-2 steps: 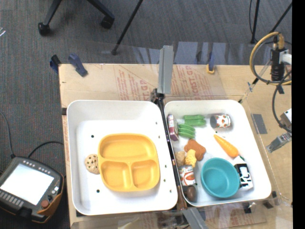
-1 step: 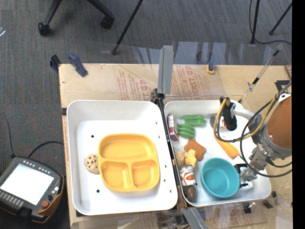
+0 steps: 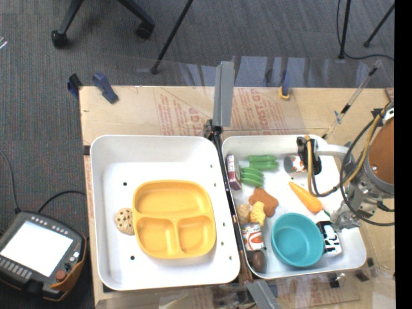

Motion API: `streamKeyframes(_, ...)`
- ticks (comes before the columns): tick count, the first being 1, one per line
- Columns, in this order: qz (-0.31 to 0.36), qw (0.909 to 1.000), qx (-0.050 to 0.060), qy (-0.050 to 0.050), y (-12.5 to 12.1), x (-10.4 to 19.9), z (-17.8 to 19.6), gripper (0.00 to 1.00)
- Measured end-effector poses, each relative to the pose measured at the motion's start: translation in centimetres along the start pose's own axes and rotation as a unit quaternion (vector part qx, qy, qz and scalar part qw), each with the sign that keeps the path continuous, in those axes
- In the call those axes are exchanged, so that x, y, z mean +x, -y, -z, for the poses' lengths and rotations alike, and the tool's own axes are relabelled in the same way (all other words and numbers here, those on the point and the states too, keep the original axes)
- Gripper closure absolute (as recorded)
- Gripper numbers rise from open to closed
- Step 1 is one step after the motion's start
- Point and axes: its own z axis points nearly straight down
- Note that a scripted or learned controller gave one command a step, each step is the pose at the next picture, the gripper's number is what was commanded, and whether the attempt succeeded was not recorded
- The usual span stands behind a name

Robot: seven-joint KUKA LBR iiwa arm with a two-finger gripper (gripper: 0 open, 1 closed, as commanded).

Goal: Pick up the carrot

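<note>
The carrot is a small orange cone lying on the floor of the right bin, right of centre, with its tip toward the upper left. My gripper hangs at the bin's right side, just right of and below the carrot's thick end and a little apart from it. The grey arm with its orange band and looping cables comes in from the right edge. Nothing shows in the gripper.
A teal bowl sits below the carrot, with a black-and-white packet beside it under the gripper. Green beans, a brown nugget, small cans and snacks fill the bin's left part. The left bin holds a yellow divided tray and a cookie.
</note>
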Motion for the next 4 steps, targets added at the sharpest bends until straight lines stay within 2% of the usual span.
streamKeyframes(1, 0.102, 0.9947, 0.0, -0.003, -0.4, 5.1, 10.3, 1.0)
streamKeyframes(2, 0.093, 0.9956, 0.002, 0.004, -2.4, 0.5, 0.0, 1.0)
streamKeyframes(3, 0.116, 0.9933, 0.001, -0.003, -2.5, 0.7, 8.6, 1.0)
streamKeyframes(4, 0.122, 0.9925, 0.006, 0.0, -1.7, 0.6, 9.2, 1.0)
